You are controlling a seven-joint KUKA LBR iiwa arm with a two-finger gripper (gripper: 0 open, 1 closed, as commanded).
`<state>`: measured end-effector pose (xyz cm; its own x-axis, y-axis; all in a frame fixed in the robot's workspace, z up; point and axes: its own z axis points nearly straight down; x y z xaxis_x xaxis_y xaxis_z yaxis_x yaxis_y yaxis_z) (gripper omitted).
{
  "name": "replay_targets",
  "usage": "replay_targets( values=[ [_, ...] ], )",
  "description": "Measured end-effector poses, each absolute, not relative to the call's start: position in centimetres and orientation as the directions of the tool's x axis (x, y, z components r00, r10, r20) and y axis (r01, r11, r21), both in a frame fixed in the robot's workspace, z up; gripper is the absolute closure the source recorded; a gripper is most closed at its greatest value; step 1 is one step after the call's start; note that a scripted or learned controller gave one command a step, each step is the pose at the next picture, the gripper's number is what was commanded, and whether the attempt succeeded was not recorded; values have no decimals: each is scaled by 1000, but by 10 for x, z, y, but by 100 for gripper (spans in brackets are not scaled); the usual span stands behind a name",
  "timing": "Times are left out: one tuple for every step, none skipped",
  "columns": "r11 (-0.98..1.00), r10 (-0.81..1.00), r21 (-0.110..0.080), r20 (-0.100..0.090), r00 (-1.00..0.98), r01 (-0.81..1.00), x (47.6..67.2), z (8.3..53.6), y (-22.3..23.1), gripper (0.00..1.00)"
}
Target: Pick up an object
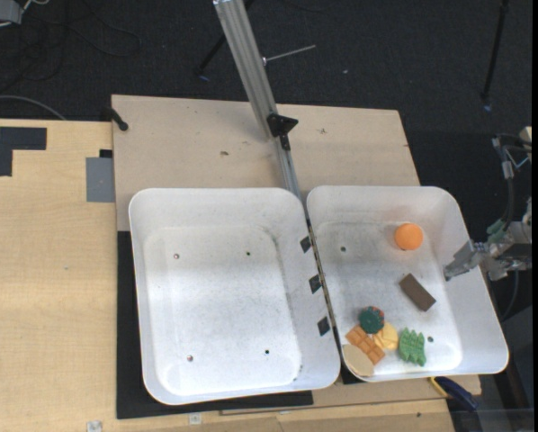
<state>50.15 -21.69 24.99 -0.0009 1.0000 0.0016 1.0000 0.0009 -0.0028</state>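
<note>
The right white bin (449,207) holds an orange ball (409,237) near its back right. A brown block (417,292) lies in front of the ball. A dark green piece (372,319), an orange and yellow piece (373,340), a bright green piece (412,346) and a tan disc (361,358) cluster at the bin's front. My gripper (471,259) hangs at the bin's right rim, to the right of the brown block and the ball, touching none of them. Nothing shows in its grasp.
The left white bin (152,214) sits beside the right one, joined by black clips (315,283). A slanted aluminium post (255,84) rises behind the bins. Bench board lies to the left and behind.
</note>
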Motion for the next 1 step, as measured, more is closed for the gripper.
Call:
replay_targets(
  values=[
    [0,1000,-2,1,0,1000,501,250,-217,0]
  ],
)
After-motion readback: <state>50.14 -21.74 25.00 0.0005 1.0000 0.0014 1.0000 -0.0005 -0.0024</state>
